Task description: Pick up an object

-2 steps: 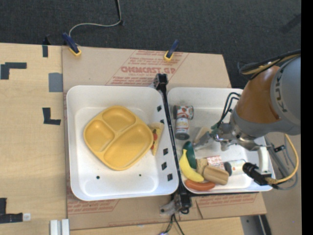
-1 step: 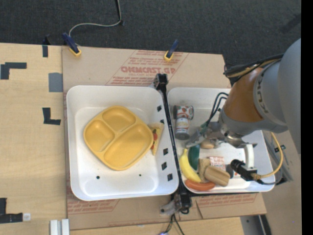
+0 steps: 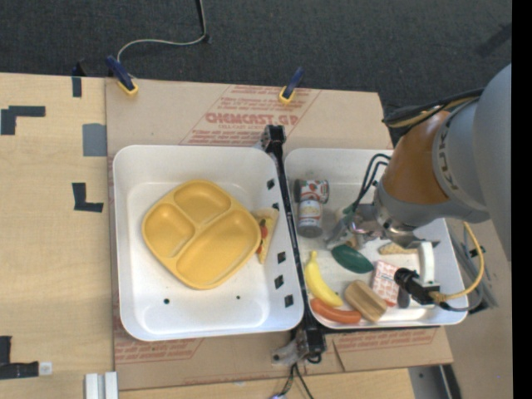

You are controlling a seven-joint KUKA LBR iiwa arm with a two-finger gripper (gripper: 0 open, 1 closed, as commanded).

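Gripper [image 3: 349,225] sits low in right bin [image 3: 366,158]; finger state cannot be told. Green object [image 3: 352,259] lies just at its 6 o'clock, can [image 3: 311,207] at 9 o'clock, banana [image 3: 319,282] at 7 o'clock.

Two white bins [image 3: 125,248], one yellow divided plate [image 3: 201,233], one can [image 3: 311,207], one banana [image 3: 318,280], two clamps [image 3: 122,73]
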